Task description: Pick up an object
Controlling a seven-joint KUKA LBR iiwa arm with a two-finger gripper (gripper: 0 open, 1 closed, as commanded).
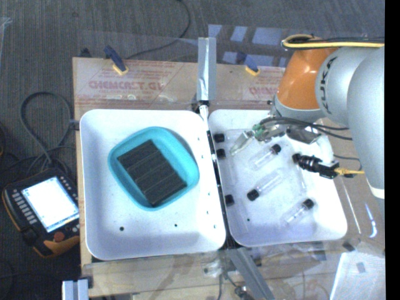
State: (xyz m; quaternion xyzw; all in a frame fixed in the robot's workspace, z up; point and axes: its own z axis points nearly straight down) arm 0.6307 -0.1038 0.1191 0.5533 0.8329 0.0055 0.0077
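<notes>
Two shallow white plastic bins sat side by side w/ rounded corners and glossy walls. The left bin (94,230) held a smooth teal bowl-like dish (154,166), rounded-square in shape, w/ a dark ribbed rectangular slab (152,172) lying tilted inside it.

The right bin (331,227) held several clear tubes w/ black caps, hard to read against the white floor: one (265,157) near the far middle, one (265,185) mid-bin, one (297,210) nearer and to the right. Their transparent bodies were mostly faint outlines. Small black knobs (220,144) lined the seam btwn bins.

The grey arm w/ its orange band (300,80) came in from the right, its bulk cut off at the edge. The gripper (259,132) hung over the far-left part of the right bin, just beside the far tube; cannot tell whether its claw was apart or together, too small and cluttered w/ cables. A black connector (310,163) stuck out right of it.
</notes>
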